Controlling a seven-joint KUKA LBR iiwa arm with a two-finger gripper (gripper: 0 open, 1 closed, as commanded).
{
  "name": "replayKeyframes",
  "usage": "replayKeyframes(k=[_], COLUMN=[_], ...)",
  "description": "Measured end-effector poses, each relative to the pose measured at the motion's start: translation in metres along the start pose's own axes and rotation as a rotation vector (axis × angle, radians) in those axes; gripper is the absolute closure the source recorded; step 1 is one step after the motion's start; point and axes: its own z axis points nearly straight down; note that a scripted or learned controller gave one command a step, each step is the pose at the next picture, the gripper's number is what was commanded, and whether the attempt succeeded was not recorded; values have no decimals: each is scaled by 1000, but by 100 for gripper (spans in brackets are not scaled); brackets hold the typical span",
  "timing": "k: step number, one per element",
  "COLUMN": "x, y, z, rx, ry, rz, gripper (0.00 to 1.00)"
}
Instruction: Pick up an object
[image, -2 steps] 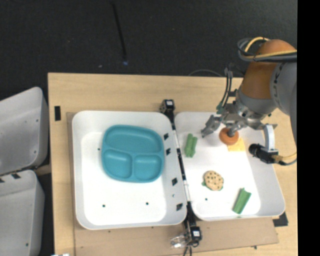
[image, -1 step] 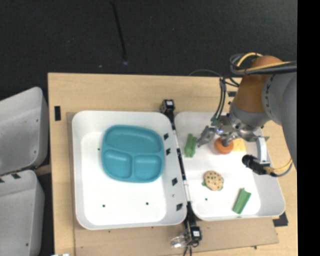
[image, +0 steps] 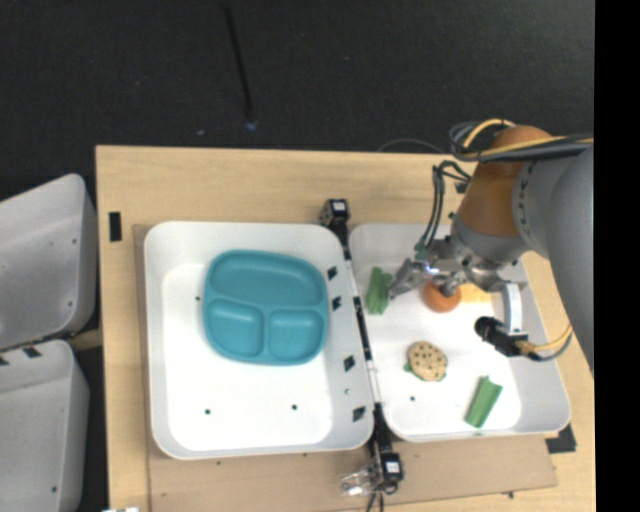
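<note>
The gripper (image: 441, 283) is lowered over an orange object (image: 441, 296) near the right bin's (image: 540, 400) back edge; its grasp cannot be told, and nothing looks lifted yet.

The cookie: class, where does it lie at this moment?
The cookie lies in the right bin, near its middle, below the orange object under the gripper and up-left of the lower green block.
</note>
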Motion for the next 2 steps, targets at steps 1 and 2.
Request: replayKeyframes(k=[1, 2], x=[-3, -7], y=[4, -2], z=[-16, -77], rx=[-14, 4], ry=[-5, 4], rz=[5, 4], gripper=[100, 100])
